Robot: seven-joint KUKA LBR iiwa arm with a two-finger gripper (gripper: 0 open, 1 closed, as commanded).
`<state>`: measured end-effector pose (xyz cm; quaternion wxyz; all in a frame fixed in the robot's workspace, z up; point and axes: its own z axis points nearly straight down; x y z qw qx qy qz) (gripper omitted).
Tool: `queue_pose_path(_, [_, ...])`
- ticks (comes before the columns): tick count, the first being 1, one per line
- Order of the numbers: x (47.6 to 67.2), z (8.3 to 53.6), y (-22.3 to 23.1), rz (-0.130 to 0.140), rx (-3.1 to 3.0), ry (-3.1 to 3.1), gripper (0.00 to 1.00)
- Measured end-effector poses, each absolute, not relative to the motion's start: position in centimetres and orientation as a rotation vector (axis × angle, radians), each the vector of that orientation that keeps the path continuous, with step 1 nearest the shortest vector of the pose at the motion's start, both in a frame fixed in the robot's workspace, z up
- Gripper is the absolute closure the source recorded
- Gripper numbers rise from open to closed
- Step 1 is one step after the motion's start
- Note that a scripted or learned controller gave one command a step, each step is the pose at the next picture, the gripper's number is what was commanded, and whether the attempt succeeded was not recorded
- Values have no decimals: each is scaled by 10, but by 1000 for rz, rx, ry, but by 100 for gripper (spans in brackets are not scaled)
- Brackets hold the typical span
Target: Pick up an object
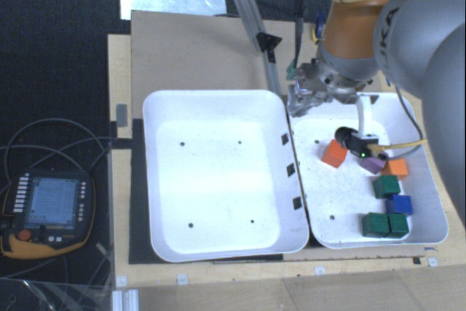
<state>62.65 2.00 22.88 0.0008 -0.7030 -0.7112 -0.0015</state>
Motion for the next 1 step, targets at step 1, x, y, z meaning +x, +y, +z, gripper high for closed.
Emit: queue_pose_path(1, [622, 240, 70, -6, -2209, -2233, 100])
